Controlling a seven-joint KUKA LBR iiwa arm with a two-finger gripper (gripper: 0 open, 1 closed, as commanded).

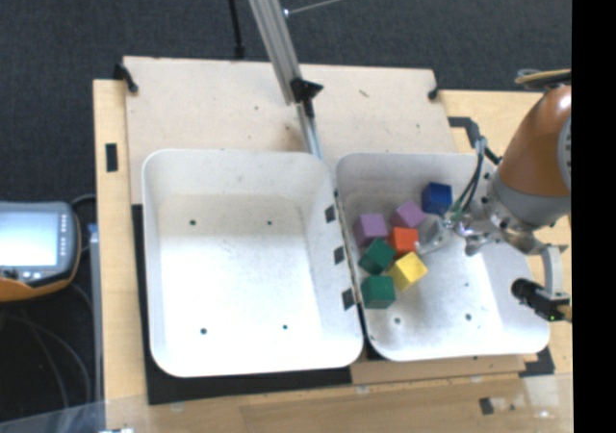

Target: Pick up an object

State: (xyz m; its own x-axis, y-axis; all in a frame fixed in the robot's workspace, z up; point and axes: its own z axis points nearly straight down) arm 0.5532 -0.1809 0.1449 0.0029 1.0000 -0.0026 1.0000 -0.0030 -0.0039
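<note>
In the right bin point(452, 340) lies a cluster of small cubes: a blue one point(437, 196), two purple ones point(409, 214) point(372, 227), an orange one point(405, 239), a yellow one point(410, 269) and two green ones point(377, 255) point(378, 292). My gripper point(438, 232) reaches in from the right, low over the bin, its tip just right of the orange and purple cubes and below the blue one. No cube shows between its fingers.
The left bin point(159, 258) stands beside the right one, sharing the middle wall. A slanted metal post point(274, 32) rises behind the bins. A small screen device point(34, 239) sits off the bench at the left.
</note>
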